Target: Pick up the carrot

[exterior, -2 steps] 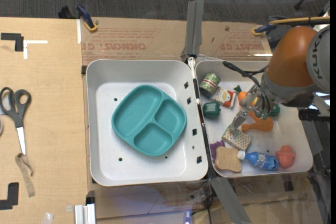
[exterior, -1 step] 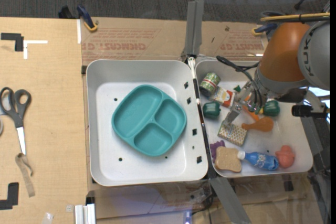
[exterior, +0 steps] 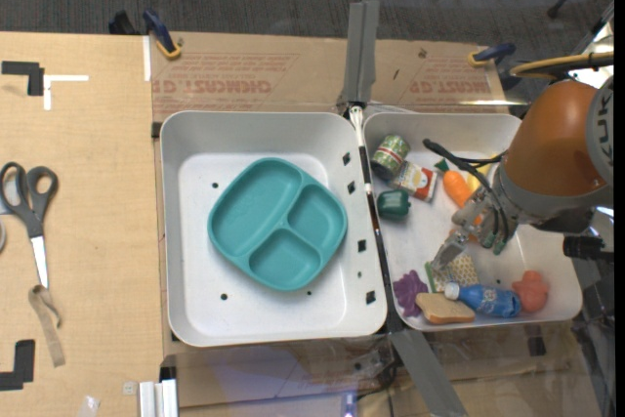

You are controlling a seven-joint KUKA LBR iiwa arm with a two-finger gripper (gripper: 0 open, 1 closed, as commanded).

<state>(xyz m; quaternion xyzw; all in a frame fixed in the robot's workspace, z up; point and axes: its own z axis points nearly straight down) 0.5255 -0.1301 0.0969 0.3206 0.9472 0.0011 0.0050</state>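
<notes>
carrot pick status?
Done: arm is in over the right bin. In hand: nothing visible; gripper hangs low in the bin's middle, nothing seen between its fingers. Left: the carrot lies by the arm, up-view of the gripper, not yet grasped or lifted.

Two white bins [exterior: 176, 239], one teal plate [exterior: 278, 225], one scissors [exterior: 29, 210].

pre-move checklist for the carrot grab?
1. Carrot in view in right bin: ok, partly under the arm.
2. Claw over carrot: not ok, it sits nearer the bin's front, over a cracker.
3. Claw free of any item: cannot tell.
4. Room around carrot: not ok, packet close beside it.
5. Teal plate out of the way: ok, left bin.
</notes>
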